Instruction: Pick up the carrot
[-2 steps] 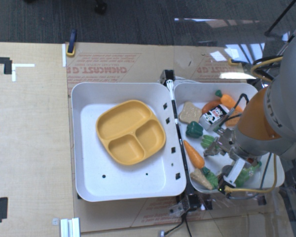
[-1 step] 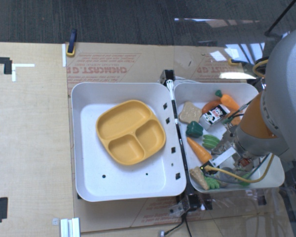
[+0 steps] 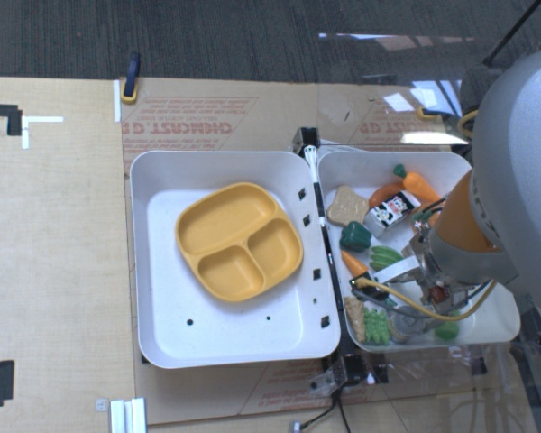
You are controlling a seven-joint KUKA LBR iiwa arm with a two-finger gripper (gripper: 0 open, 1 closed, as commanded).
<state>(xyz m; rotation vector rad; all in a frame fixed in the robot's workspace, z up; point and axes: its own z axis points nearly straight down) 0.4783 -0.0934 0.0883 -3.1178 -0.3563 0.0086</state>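
Carrot in right bin, arm low over the same bin.
Carrot (image 3: 418, 184) lies at far side of right bin (image 3: 451, 163), green top end leftward, just beside milk carton (image 3: 393, 210) and bread slice (image 3: 346, 206). Gripper (image 3: 413, 289) down among toys nearer front; grip state can't tell. Yellow divided plate (image 3: 239, 240) in left bin (image 3: 153, 269).

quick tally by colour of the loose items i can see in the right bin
Orange: 2, the carrot and an orange piece
Green: 3, a dark green pepper, a light green piece, a bumpy green item
Tan: 1, the bread slice
Black and white: 1, the small carton
Total: 7; the arm hides more of the bin.
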